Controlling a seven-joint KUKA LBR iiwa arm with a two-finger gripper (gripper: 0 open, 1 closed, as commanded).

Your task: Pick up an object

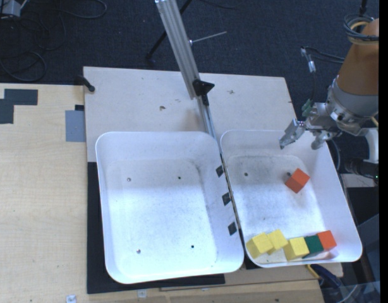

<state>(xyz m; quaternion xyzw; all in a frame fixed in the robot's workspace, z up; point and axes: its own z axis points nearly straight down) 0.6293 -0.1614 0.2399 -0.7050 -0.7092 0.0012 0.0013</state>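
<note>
along the near edge of the right bin [345, 232] sits a row of small blocks: two yellow blocks [268, 242] touching each other at the left, then another yellow block [297, 247], a green block [313, 243] and an orange block [327, 238] at the right end, all packed close against the front wall. to the left, the left bin [112, 169] shows a bare white floor with a few dark specks. the two bins stand side by side on the pale surface [42, 169], their inner walls touching. farther back in the right bin, a lone orange cube [297, 180] lies tilted on the floor, well apart from the row. above and behind it, near the bin's far right corner, hangs the tool [303, 136], its two fingers spread apart and grasping nothing, clear of the cube. a slanted metal rail [181, 49] rises behind the bins.
</note>
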